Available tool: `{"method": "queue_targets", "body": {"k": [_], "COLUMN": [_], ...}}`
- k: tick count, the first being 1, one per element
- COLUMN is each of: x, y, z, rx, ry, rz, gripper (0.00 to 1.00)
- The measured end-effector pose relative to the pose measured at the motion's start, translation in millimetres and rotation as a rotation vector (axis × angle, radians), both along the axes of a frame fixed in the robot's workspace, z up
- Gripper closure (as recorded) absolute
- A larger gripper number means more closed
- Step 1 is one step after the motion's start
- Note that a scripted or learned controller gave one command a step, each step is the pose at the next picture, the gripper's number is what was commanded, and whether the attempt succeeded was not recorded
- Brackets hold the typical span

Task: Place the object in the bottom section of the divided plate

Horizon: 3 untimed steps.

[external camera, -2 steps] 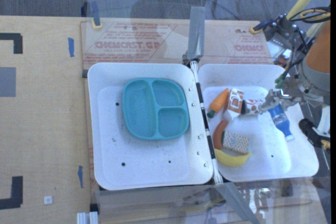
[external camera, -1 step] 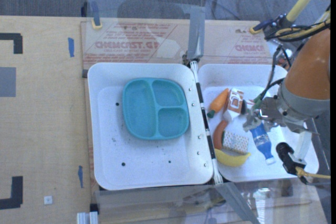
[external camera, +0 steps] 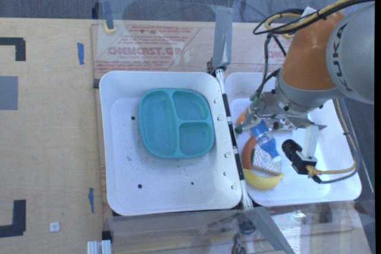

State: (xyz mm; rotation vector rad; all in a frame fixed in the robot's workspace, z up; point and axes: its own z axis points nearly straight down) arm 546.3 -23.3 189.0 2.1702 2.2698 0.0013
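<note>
A teal divided plate (external camera: 156,128) lies in the left white bin (external camera: 119,187), with one long section on its left and two smaller ones on its right. Over the right bin (external camera: 348,187), the grey and orange arm hangs with its gripper (external camera: 265,122) low above a heap of objects. Right under the gripper is a blue item (external camera: 262,131). Below that lie a speckled white packet (external camera: 266,159), an orange piece (external camera: 246,153) and a yellow banana (external camera: 264,179). The wrist hides how the gripper meets the blue item.
A small orange and green item (external camera: 240,122) sits by the divider wall between the bins. A black part with a yellow cable (external camera: 296,156) hangs off the wrist over the right bin. Bare white floor surrounds the plate in the left bin.
</note>
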Motion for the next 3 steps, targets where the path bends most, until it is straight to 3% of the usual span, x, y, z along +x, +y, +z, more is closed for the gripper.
{"method": "queue_targets", "body": {"k": [1,2,3], "x": [-6,-6,26], "y": [77,77,132], "z": [30,30,-25], "rx": [0.000,0.000,0.000], "ry": [0.002,0.002,0.003], "rz": [-0.176,-0.176,-0.115], "gripper": [1.00,0.00,0.00]}}
